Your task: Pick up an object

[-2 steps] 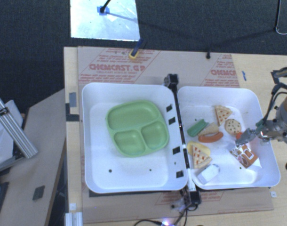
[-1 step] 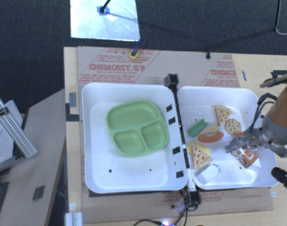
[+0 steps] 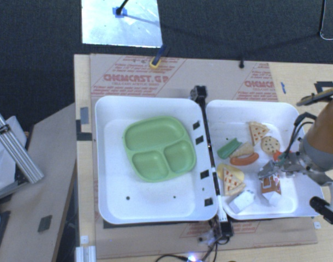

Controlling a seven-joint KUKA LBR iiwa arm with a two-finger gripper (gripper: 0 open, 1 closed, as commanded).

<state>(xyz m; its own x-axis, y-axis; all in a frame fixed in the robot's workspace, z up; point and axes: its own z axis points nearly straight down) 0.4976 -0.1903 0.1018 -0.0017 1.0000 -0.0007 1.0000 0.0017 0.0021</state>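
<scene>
Can't tell from up here how my gripper point(image 3: 272, 171) has its jaws set, it's low in the right bin point(image 3: 224, 111) over the small brown carton point(image 3: 271, 185) near the front wall. Carton looks light and crushable (probably slick-sided), so I'd pinch its flat sides.

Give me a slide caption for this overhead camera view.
End effector poised over toy food in the right bin; green tray in the left bin.
</scene>
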